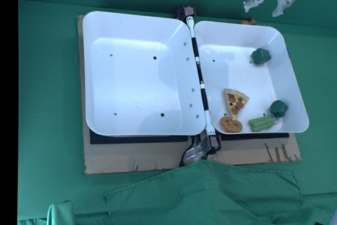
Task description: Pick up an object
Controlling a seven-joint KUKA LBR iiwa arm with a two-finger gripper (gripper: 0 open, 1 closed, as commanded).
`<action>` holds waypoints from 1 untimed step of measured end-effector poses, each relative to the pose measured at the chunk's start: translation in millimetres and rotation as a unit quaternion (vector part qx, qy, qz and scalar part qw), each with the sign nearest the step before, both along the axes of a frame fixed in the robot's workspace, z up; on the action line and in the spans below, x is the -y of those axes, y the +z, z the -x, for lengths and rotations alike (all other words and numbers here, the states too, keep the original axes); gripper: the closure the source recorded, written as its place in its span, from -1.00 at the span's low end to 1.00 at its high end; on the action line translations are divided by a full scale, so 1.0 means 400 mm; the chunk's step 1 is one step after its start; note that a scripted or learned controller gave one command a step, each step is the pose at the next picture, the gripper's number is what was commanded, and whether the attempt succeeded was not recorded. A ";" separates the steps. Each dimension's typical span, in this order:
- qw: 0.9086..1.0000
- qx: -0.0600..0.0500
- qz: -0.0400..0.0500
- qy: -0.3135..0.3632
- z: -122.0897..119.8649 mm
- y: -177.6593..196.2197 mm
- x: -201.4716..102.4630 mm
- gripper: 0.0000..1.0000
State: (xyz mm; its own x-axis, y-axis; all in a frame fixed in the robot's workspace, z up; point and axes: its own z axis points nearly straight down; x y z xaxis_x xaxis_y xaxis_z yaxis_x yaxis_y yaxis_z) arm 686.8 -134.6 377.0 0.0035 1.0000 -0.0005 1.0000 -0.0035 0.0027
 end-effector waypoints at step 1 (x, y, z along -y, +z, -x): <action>1.000 0.005 0.003 -0.001 0.035 0.175 0.086 -1.00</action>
